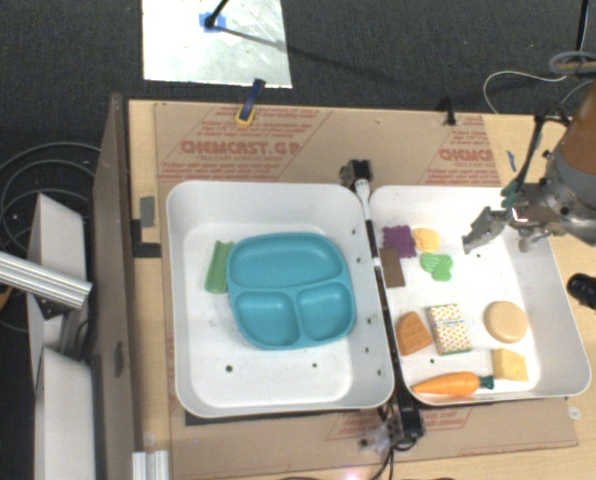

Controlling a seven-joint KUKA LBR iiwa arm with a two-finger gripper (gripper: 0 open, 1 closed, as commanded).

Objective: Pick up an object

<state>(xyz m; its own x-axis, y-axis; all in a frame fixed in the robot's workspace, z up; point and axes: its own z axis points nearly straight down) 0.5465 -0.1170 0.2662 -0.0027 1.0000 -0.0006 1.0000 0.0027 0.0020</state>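
Above the right bin (568, 363), the gripper (503, 226) hangs, grip state unclear, near the green toy (437, 264).

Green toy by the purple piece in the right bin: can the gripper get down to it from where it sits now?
Probably yes. The gripper hangs over the right bin, just right of the green toy, with bare floor between. The purple piece and yellow piece crowd its upper-left side only.

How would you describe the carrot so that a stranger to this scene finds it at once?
Look at the right white bin, the one crowded with small toy foods. Go to its front edge, nearest the viewer, where the carrot lies on its side. It is the one long, bright orange piece, with a green stub at its right end.
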